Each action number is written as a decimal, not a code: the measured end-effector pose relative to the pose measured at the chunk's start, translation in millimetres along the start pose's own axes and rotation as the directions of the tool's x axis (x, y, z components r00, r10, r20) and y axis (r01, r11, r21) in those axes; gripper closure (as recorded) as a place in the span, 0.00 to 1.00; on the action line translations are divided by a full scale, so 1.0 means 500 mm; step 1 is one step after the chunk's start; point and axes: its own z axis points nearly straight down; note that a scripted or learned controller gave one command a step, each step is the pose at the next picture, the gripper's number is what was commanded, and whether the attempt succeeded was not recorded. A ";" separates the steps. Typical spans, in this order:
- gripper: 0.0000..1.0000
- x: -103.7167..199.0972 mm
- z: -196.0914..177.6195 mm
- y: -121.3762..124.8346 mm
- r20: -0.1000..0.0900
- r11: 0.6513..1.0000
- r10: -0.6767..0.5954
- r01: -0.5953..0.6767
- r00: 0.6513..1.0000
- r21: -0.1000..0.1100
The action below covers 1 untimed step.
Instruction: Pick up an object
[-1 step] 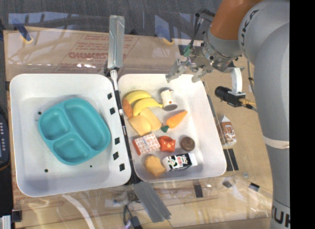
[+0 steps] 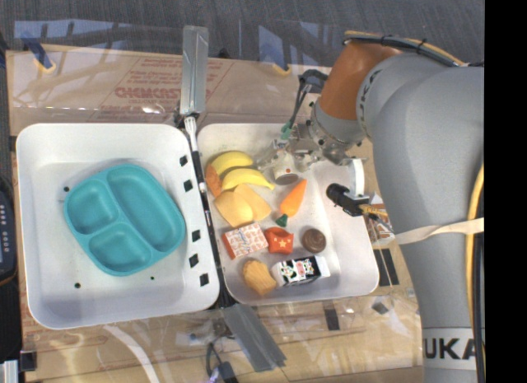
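Arm (image 2: 428, 151) reads "UKA" near the bottom, gripper (image 2: 284, 157) sits over the bananas (image 2: 235, 171), can't tell its state.

The upper right corner of the right bin (image 2: 362, 268) is hidden by the arm (image 2: 420, 151), and the state of the gripper (image 2: 284, 159) cannot be told.

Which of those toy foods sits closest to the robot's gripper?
The orange carrot; its tip lies just below the gripper, nearer than the yellow bananas.
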 end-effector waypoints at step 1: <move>1.00 0.003 -0.024 0.003 0.000 1.000 -0.006 0.006 1.000 -0.002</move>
